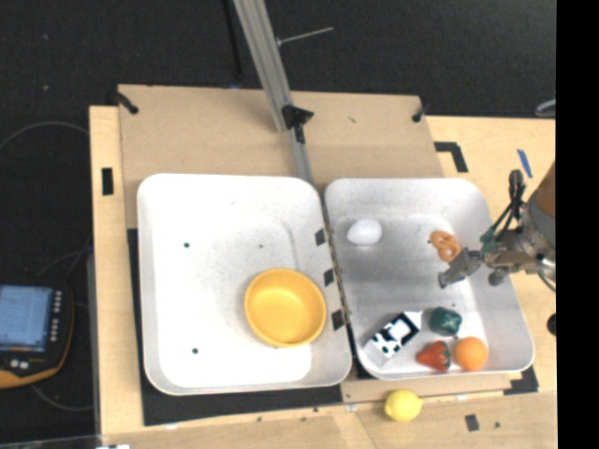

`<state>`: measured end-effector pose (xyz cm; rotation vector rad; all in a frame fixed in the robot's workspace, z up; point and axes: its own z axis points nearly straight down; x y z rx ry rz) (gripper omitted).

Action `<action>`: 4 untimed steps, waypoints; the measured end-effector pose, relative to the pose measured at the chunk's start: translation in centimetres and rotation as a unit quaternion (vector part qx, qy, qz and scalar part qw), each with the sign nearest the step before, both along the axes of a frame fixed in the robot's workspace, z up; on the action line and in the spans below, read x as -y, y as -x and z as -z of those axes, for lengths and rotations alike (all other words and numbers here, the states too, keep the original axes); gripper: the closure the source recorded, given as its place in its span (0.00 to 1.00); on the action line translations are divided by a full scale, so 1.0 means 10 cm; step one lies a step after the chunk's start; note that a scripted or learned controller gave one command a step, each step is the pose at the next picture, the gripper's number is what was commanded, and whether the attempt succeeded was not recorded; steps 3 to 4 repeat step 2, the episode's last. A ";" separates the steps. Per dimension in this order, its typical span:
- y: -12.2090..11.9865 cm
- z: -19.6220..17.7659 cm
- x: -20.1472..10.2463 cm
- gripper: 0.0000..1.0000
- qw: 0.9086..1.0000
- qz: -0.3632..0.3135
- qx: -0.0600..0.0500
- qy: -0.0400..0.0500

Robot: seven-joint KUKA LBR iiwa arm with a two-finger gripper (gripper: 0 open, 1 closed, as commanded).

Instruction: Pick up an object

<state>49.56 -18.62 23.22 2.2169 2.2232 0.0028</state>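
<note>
My gripper hangs over the right part of the right bin, reaching in from the right edge. Just up and left of it lies a small orange curled piece. Below it rest a dark green object, an orange ball and a red object. A black-and-white box lies near the bin's front. A white egg-shaped object sits at the bin's upper left. Nothing shows in the gripper's grasp.
A yellow bowl stands in the left bin, near its right wall. A yellow lemon lies on the bench in front of the right bin. A slanted metal post rises behind the bins.
</note>
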 end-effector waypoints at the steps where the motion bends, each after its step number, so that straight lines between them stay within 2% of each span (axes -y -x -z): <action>1: 0.00 0.00 0.00 0.00 1.000 0.001 0.000 0.000; 2: 0.04 0.43 0.03 0.00 1.000 0.002 -0.003 0.001; 4: 0.04 0.43 0.03 0.00 1.000 0.002 -0.003 0.001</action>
